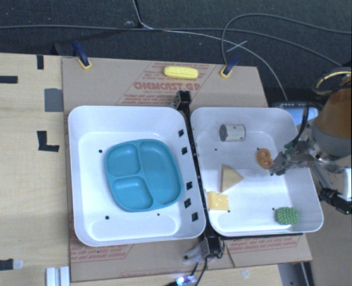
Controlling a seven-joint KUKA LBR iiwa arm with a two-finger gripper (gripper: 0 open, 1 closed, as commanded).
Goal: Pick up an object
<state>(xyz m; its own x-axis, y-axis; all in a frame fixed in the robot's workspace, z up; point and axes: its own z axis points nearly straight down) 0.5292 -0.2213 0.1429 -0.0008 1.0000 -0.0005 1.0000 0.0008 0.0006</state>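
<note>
The right bin (253,117) holds a grey cylinder (232,132) near the back, an orange pretzel-like piece (264,157), a pale cheese wedge (229,177), a yellow cheese slice (218,201) at the front left and a green bumpy ball (286,215) at the front right. My gripper (278,167) reaches in over the right rim and hangs just right of the orange piece, low over the bin floor. Nothing shows between its fingers.
The left bin (80,124) holds a blue divided plate (143,174). A yellow corn cob (180,72) lies on the cardboard behind the bins, between two clamps. Cables run across the dark floor at the back.
</note>
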